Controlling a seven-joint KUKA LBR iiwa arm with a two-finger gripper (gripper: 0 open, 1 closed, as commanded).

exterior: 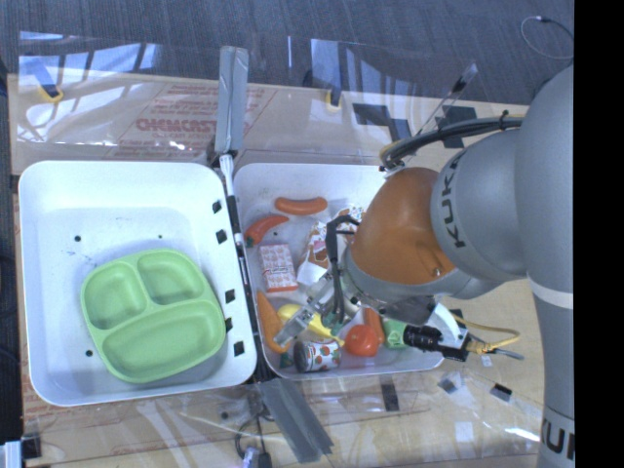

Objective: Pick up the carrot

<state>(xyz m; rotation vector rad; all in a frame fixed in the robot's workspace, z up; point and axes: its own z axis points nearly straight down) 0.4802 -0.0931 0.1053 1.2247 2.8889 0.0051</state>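
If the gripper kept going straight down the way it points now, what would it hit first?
The gripper points down into the right bin, over the clutter near its front left. Most likely it would first meet the yellow toy beside the carrot, not the carrot itself, though depth is hard to judge from this slant.

1. bins (58, 203): white.
2. tray (151, 315): light green.
3. carrot (266, 315): orange.
4. sausage (300, 205): orange-red.
5. tomato (364, 340): red.
6. arm (507, 213): grey, with an orange band (400, 227).
7. box (278, 267): red and white.
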